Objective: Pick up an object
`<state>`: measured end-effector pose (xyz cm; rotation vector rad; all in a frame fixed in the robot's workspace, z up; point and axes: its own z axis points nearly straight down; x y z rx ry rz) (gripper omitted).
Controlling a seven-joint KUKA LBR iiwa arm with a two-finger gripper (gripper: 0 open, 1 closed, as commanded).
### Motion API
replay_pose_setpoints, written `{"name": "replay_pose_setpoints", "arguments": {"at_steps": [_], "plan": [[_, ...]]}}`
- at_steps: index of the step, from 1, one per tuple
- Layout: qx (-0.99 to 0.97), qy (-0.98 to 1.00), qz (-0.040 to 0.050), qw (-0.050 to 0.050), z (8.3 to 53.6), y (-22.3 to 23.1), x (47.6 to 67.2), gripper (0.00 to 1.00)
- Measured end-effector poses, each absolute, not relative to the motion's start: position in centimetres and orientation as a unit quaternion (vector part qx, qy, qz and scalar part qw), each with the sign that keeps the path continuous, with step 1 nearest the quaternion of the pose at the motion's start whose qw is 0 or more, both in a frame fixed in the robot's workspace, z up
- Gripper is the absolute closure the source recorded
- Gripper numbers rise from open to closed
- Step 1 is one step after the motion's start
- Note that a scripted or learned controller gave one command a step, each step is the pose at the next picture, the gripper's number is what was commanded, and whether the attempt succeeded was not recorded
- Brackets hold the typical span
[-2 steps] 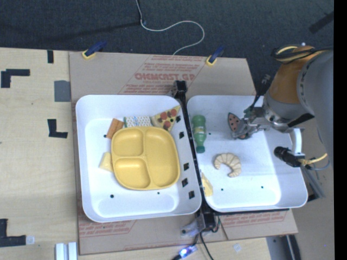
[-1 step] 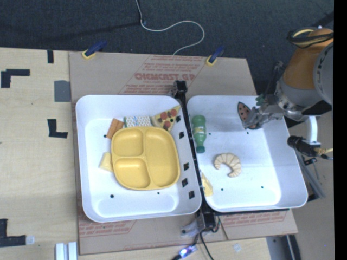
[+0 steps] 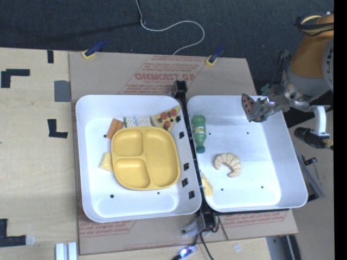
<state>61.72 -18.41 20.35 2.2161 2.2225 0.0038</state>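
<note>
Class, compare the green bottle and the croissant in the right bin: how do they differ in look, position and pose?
The green bottle is green and straight; the croissant is tan and curved. The bottle lies against the bin's left wall, its length along that wall, while the croissant sits nearer the bin's middle, away from the walls. The bottle looks longer than the croissant. Both rest in the right bin, untouched by the gripper.

A brown cardboard sheet (image 3: 157, 75) with red print is lying under the two white bins (image 3: 89, 199), blue-and-yellow clamps (image 3: 95, 49) are pinning its far edge, and a white cable (image 3: 179, 28) is looping across the dark carpet (image 3: 54, 15) beyond.
</note>
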Motion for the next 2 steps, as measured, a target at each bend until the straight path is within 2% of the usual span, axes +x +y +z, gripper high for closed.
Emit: {"name": "replay_pose_setpoints", "arguments": {"at_steps": [1,2], "plan": [[0.706,0.708,0.0006,0.000,22.6,-18.3,61.8,1.00],[0.705,0.709,-0.0007,-0.002,21.7,-13.0,59.0,1.00]]}}
